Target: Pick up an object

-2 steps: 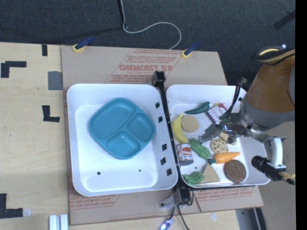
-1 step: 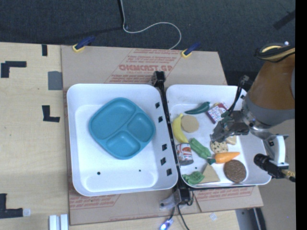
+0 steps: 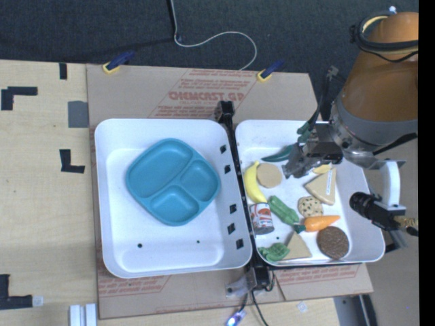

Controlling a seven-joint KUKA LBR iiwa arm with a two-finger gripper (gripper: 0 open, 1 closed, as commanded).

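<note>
The right bin [image 3: 268, 133] holds toy food: a yellow banana [image 3: 253, 183], a tan round cracker [image 3: 269, 176], a cheese wedge [image 3: 323, 188], a chip cookie [image 3: 309, 206], an orange carrot [image 3: 319, 223], a green pickle [image 3: 283, 210], a small can [image 3: 262, 218], a brown cookie [image 3: 334, 242], a tan wedge [image 3: 298, 246] and a green leaf [image 3: 274, 252]. My gripper [image 3: 297, 166] hangs over the bin's upper middle, just right of the cracker and above the cheese wedge. Nothing shows between its dark fingers.
The left bin [image 3: 112, 141] holds a blue divided plate [image 3: 173, 180]. A black divider [image 3: 231, 161] runs between the bins. The arm's orange and grey body [image 3: 380, 80] covers the right bin's far right corner. A white cable [image 3: 211, 39] lies beyond the bins.
</note>
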